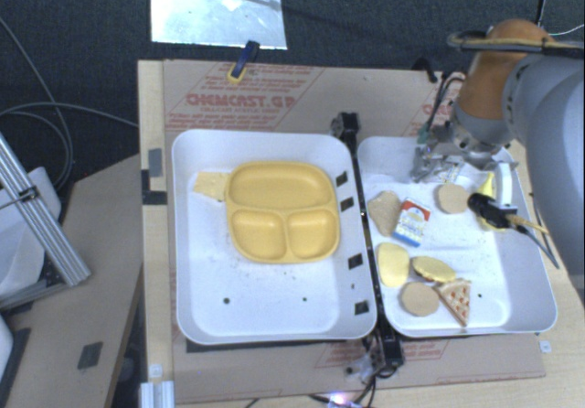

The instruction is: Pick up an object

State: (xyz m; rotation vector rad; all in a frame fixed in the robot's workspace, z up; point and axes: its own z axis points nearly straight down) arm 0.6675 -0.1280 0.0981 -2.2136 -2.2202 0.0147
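Note:
My gripper hangs low over the back part of the right bin, with nothing visibly held. Just in front of it lie a round tan cookie, a tan wedge and a small red, white and blue carton. Nearer the front of that bin are a pale yellow oval, a yellow slice, a round tan disc and a triangular pizza-like slice. A yellow piece sits to the right of the cookie.
The left bin holds a yellow divided plate with a pale yellow slice at its left edge. A black divider joins the two bins. The grey arm comes in from the right above the right bin.

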